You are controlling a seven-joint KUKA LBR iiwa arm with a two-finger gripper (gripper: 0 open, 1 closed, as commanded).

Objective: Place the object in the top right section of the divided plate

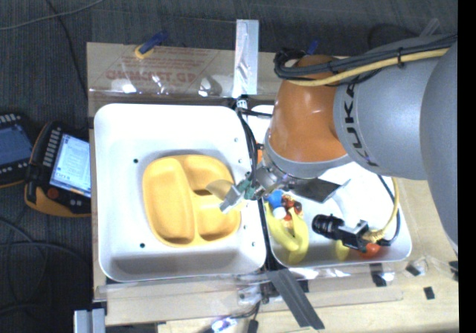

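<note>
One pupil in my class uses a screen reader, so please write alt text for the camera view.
A grey and orange robot arm reaches from the right, its hand over the right side of a yellow divided plate in the left white bin. The right bin holds a yellow banana-like toy and other small objects.

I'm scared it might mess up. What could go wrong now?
The fingers hang low over the yellow divided plate, near its right edge, so they might bump and shove it. They are also close to the wall between the two white bins and could knock it. I can't tell if anything is held, so the drop may deliver nothing.
</note>
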